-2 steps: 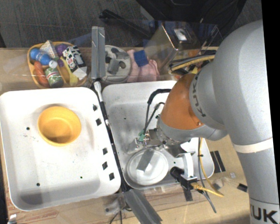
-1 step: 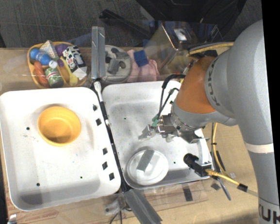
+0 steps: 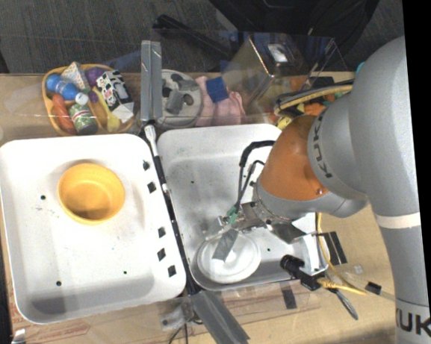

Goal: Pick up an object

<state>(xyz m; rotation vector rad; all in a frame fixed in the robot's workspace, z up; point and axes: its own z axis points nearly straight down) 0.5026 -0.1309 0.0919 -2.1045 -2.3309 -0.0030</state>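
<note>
**Arm low over right bin, tool at the white bowl**

Arm (image 3: 349, 156) reaches in from the right, grey body filling the right side, orange band bent down over the right bin (image 3: 199, 150). Wrist is pitched steeply toward the bin's near end.

Tool (image 3: 228, 243) sits low at the near part of the right bin, its grey tip over the white bowl (image 3: 227, 262) — appears to touch or enter the bowl's inside, though contact cannot be confirmed from this angle. Whether the tool is open or closed: cannot tell. Nothing visibly clamped in it.

Right bin: the white bowl lies at the near edge, upright, under the tool tip.

Left bin (image 3: 25, 221): one yellow bowl (image 3: 91, 191), upright, in the far half, well apart from the tool.

Beyond the bins on the bench (image 3: 15, 110) — a yellow basket (image 3: 55, 118) packed with small mixed items, a grey object and pink cloth just beside it.
</note>
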